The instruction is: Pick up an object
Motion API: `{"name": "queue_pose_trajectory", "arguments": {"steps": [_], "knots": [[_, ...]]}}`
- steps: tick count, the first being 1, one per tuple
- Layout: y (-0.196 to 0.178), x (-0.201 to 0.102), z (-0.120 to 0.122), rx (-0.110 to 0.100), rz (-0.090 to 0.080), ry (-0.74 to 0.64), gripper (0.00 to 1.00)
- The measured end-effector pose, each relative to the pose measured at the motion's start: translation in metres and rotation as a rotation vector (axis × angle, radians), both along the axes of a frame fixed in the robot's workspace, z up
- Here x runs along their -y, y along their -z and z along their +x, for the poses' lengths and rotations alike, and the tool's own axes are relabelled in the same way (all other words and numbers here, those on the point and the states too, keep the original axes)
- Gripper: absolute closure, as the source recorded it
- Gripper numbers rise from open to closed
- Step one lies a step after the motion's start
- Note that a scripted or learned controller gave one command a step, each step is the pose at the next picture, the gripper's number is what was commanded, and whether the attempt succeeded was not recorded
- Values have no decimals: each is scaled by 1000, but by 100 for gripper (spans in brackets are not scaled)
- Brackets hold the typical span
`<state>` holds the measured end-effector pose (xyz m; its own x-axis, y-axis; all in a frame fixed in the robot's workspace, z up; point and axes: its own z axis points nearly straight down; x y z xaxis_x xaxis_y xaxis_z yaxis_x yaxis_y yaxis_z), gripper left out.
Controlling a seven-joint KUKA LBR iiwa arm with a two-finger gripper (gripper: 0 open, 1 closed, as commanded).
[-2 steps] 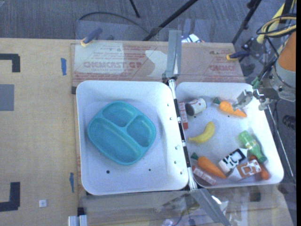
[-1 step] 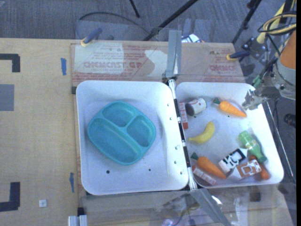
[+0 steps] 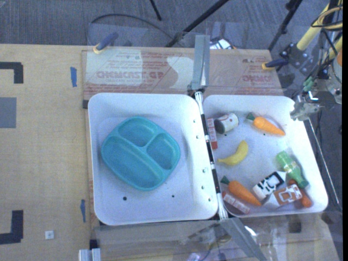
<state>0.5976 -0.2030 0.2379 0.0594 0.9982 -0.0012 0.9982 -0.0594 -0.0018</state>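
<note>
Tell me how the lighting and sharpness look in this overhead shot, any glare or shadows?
Camera view: light is even and soft; the white right bin looks bright but not blown out; the blue tray casts a faint shadow in the left bin; small items like the banana are slightly soft.

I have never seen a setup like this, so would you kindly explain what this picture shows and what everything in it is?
This is one picture from a fixed camera above a bench, looking down at a slant. Two shallow white bins sit side by side. The left bin holds a blue divided plate. The right bin holds toy food: a banana, a carrot near the back, another carrot near the front, a green bottle and some small packages. A robot arm reaches in from the right; part of it shows at the right bin's far corner. It holds nothing that I can see.
</note>
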Motion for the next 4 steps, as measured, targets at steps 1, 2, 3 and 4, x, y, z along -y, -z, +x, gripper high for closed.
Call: {"name": "queue_pose_trajectory", "arguments": {"steps": [1,2,3,4], "knots": [[0,0,0,0,0,0,0],[-39,13,36,1,-1,-135,0],[68,-51,54,-2,2,-156,0],[154,-48,70,2,1,-193,0]]}}
